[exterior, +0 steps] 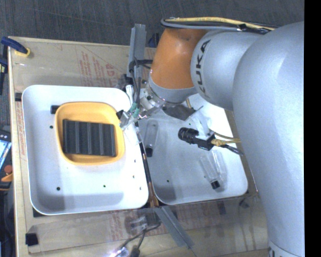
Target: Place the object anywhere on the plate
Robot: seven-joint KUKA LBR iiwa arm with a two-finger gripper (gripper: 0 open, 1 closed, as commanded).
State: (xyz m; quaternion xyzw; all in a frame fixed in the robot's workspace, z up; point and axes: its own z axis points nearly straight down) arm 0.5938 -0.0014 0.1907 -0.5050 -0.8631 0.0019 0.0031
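Arm over the bins

Smooth grey arm [257,84] with an orange band looms over the right bin [176,189]; whether the gripper [129,113] holds anything cannot be told. At the left bin's [43,197] middle lies a rounded yellow plate [88,111] with a dark ribbed centre. A clear bottle [211,170] lies in the right bin.

I see the desk [69,58], a pale board surface with red printing, carrying two shallow white bins side by side: the left bin [43,191] and the right bin [176,191], their edges touching.
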